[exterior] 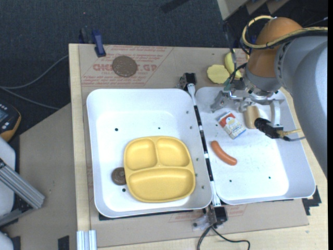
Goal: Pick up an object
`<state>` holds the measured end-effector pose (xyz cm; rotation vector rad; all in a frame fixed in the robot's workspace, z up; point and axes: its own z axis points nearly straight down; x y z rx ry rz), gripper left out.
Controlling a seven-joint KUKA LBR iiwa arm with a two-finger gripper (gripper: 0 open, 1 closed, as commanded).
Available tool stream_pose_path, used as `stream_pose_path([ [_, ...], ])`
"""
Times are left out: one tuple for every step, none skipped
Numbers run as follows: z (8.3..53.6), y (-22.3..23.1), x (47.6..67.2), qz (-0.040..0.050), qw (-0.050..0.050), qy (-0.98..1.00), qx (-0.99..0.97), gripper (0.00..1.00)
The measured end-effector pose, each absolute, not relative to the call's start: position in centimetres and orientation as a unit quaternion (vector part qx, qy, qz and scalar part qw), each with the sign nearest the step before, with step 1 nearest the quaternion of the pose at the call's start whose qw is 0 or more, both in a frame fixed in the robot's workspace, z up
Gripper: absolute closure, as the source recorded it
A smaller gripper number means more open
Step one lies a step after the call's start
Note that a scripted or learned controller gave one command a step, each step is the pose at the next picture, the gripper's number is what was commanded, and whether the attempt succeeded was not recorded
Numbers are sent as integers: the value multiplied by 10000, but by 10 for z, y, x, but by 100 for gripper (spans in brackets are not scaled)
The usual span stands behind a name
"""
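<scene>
Objects for picking lie in both bins, and none of them is lifted yet, so the task reads as barely begun. In the right bin (291, 184) a small red-and-white carton (232, 125) lies tilted on the floor toward the back, a sausage (223, 153) lies loose nearer the middle just in front of it, and a tan cylindrical piece (252, 116) sits just beside the carton, close under the wrist. The left bin (99, 139) bears a yellow divided plate (157, 168) with a brown disc (119, 176) tucked against its left edge. Behind the bins, on the bench board, rest a yellow lump (217, 73) and a brown round lid (124, 65) (neither sits in a bin).

Everything is left to do: choose one thing, close on it and raise it clear of the bin floor. Judging by where the tool hangs, the carton or the tan piece looks the likeliest target.

The arm (304, 61) reaches in from the right and bends down over the back of the right bin, its orange band (268, 46) uppermost and the wrist pointing downward. The gripper (250, 100) hovers low above the bin's rear part, near the carton and the tan piece. Its metal hardware is seen from above and crowds together with the things below, so whether the fingers are spread or pressed together I cannot tell; nothing is plainly seen between them.
</scene>
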<state>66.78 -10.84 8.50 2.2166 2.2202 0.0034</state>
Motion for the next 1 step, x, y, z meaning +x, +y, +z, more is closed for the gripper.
stream_pose_path([
  [85,-101,663,-5,-7,7075,7067,0],
])
